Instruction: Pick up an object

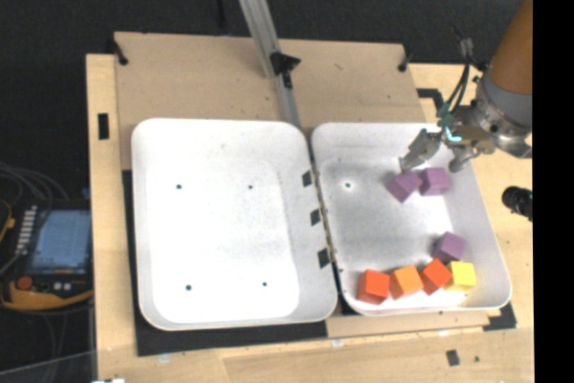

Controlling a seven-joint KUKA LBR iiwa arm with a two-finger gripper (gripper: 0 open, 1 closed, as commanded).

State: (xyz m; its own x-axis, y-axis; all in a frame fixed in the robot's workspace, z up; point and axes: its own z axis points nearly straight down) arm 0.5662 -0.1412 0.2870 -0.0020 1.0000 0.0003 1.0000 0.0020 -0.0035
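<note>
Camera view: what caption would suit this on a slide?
Robot gripper open just above two purple blocks in the right bin, more coloured blocks lining its near edge.

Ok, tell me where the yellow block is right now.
The yellow block sits in the right bin, at its near right corner, ending a row beside the orange blocks, with a purple block just behind it.

worktop [359, 81]: tan board, dark floor around | metal pole [256, 4]: slanting over worktop's far edge toward the bins' gap | left of worktop: blue-screened device [59, 242], possibly a control pendant, beside cables [18, 184]
</note>
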